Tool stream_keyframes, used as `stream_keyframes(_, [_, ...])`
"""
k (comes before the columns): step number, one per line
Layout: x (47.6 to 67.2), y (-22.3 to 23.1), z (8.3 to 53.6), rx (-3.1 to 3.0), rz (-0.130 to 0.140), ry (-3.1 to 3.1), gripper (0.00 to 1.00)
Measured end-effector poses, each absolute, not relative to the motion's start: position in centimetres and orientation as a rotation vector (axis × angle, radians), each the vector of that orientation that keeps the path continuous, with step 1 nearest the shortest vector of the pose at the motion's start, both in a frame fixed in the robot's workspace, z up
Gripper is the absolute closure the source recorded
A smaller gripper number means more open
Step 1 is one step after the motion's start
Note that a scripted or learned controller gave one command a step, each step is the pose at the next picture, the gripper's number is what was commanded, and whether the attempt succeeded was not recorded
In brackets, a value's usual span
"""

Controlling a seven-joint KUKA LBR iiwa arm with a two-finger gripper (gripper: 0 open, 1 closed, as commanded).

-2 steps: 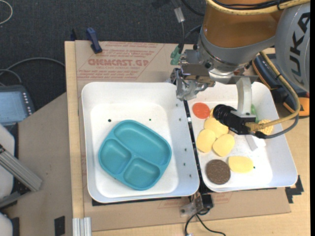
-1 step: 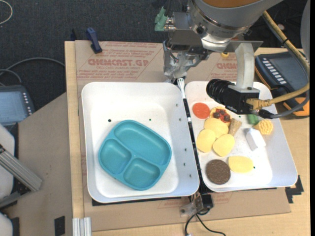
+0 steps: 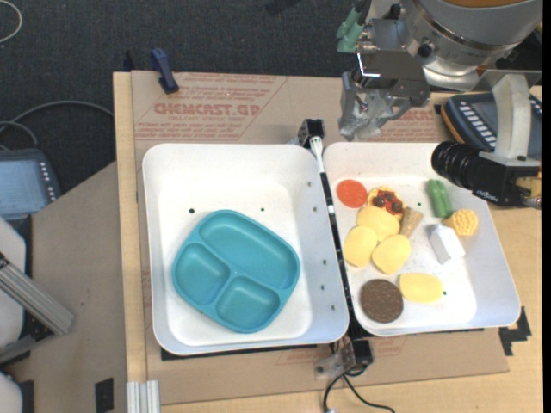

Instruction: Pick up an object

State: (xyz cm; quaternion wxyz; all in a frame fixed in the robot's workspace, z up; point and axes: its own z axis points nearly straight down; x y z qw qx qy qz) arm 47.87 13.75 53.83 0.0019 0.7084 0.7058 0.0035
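Observation:
My gripper (image 3: pixel 370 120) hangs above the back rim of the right bin (image 3: pixel 499 269), its fingers open with nothing between them. In that bin lie a red-orange disc (image 3: pixel 351 193), a pizza-like piece with red topping (image 3: pixel 386 200), a tan cone (image 3: pixel 410 221), three pale yellow rounds (image 3: pixel 377 223), a yellow lemon shape (image 3: pixel 420 287), a brown cookie (image 3: pixel 380 299), a green cucumber (image 3: pixel 440 198), a corn piece (image 3: pixel 465 222) and a grey-white block (image 3: pixel 446 243). All of them sit in front of and below the gripper.
The left bin (image 3: pixel 172 179) holds a teal divided plate (image 3: pixel 237 269). A black clip (image 3: pixel 311 131) sits at the back where the bins meet. A blue clamp (image 3: pixel 164 70) stands on the cardboard (image 3: pixel 232 101) at the back left. A keypad device (image 3: pixel 472 120) lies at the right.

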Motion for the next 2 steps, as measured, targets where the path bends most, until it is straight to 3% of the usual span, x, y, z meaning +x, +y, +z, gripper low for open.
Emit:
stream_keyframes(1, [50.1,10.1,43.2,2.232,-0.017,2.218,1.00])
stream_keyframes(2, [48.1,12.7,9.3,2.227,-0.014,2.222,1.00])
